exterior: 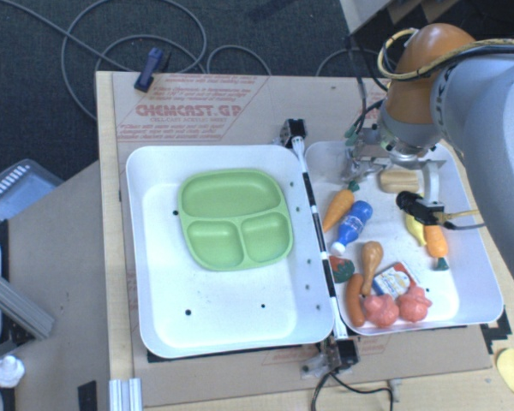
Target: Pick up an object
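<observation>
Brown board (197,110) under the bins carries red print "CHEMCAST GP", upside-down-slanted; smaller lines below it too blurred to read.

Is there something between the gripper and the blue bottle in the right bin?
Nothing visible blocks it. The gripper hangs over the back of the right bin, just above the carrot. The blue bottle lies right beside that carrot, uncovered from above.

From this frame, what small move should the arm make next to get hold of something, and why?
Probably a short descent. The gripper hangs at the far end of the right bin, right by the beige block, with the carrot and the blue bottle lying clear of it. No object shows between its fingers.
</observation>
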Controlling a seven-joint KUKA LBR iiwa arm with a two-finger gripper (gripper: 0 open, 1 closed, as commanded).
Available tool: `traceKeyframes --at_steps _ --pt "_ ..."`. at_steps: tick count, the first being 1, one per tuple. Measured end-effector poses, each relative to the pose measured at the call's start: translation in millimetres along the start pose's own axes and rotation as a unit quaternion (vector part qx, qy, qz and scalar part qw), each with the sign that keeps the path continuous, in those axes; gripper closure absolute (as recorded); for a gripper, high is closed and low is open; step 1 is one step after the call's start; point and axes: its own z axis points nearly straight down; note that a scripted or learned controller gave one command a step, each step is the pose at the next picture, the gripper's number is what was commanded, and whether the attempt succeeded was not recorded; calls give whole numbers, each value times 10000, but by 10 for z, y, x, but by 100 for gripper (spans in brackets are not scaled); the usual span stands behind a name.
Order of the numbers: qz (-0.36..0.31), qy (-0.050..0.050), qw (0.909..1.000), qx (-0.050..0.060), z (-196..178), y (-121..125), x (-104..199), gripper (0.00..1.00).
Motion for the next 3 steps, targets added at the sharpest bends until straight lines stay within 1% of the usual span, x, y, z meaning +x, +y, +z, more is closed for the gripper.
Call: traceKeyframes --at_steps 1,2,3 --pt "0 0 10000 2 2 -1 0 0" --pt "9 10 10000 32 107 -317 11 0" --pt "9 11 10000 33 105 -481 -107 0"
